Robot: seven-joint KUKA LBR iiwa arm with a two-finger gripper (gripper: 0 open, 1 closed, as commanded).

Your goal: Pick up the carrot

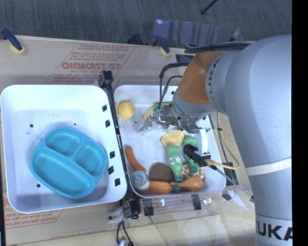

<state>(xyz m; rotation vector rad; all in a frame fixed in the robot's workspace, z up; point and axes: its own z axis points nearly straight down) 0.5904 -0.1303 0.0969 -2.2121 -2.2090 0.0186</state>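
The claw [155, 121] hung over the far half of the right bin [122, 152], at the end of the grey arm [246, 91] with its orange band. Metal parts blurred together there, so whether it was released or clenched could not be told. Nothing could be seen gripped in it.

The carrot [159, 187] lay well apart from the claw, on the near side of it, flat along the bin's near wall. It was a smooth orange taper, with a bit of green at the end pointing toward the arm.

Between the claw and the carrot sat a dull brown rounded lump [160, 172] touching the carrot, and a glossy green bottle [174, 160] with a pale label. A soft-looking yellow piece [172, 138] lay just on the near side of the claw. A grey cylinder [139, 179] stood at the carrot's outer end, and a thin reddish-orange stick [135, 159] slanted beyond it. A second orange piece [193, 183] lay at the carrot's green end.

A small round yellow ball [126, 109] rested beside the claw, on the side away from the arm. Farther that way, the left bin [10, 152] held a matte blue divided plate [69, 161].
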